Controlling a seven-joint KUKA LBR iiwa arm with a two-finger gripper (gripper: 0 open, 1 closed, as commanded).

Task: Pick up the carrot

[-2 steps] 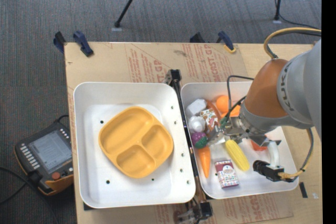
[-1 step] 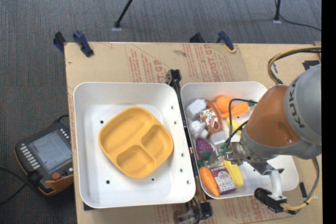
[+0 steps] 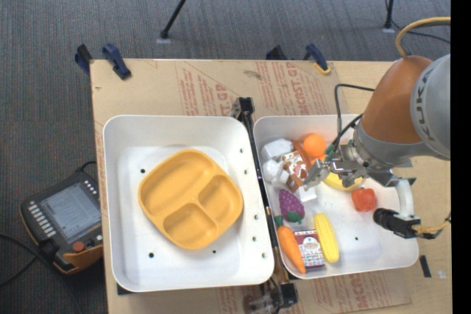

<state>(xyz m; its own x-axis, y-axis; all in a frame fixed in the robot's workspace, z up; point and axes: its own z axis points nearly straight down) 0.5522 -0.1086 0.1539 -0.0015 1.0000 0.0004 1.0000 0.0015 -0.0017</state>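
A: Where's the carrot point(image 3: 290, 249)?

B: In the right bin point(image 3: 383, 255), at its near-left corner, beside the juice carton point(image 3: 310, 248) and corn point(image 3: 326, 237).

A: And the hand point(image 3: 318, 173)?

B: Farther back, over the bin's middle among the toys; I can't tell its state.

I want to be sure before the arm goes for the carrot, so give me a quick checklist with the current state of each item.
1. Carrot in view, lying at the right bin's near left corner: ok.
2. Gripper above the carrot: not ok, it sits farther back, over the middle toys.
3. Carrot free of neighbours: not ok, a small carton lies close beside it, and grapes behind.
4. Gripper empty: cannot tell.
5. Yellow tray out of the way in the left bin: ok.
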